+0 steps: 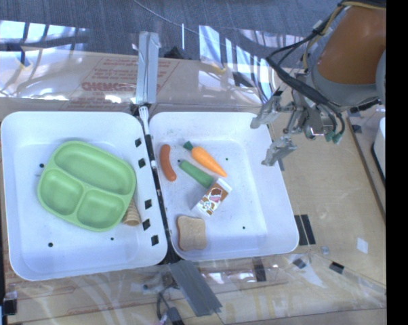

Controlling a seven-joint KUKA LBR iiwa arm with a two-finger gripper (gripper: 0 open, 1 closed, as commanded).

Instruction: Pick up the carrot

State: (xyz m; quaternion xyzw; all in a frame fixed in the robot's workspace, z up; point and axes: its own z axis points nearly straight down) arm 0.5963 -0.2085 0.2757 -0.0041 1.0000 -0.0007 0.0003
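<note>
Nearest the camera, at the front of the right bin [275, 208], a slice of bread [191, 233] lies flat on the white floor, and just behind it a small snack carton [213, 200] sits tilted, its printed face up. In the left bin [14, 181], a green divided plate [86, 185] with three compartments takes up the middle, and an ice-cream cone [132, 214] lies just off its near right corner, close to the wall between the two bins. Further back in the right bin, a green cucumber [196, 173] lies at a slant just behind the carton, and the carrot [207, 158], orange with a small green top pointing to the back left, lies just behind the cucumber and roughly parallel to it, close beside it. Left of these two, a reddish sausage [167, 162] lies lengthwise near the dividing wall, apart from the cucumber. Further back and to the right, the gripper [272, 135] hangs over the right bin's far right corner, well apart from the carrot; its two fingers are spread, with nothing between them. Above it, the arm's orange band [350, 42] rises toward the upper right.
</note>
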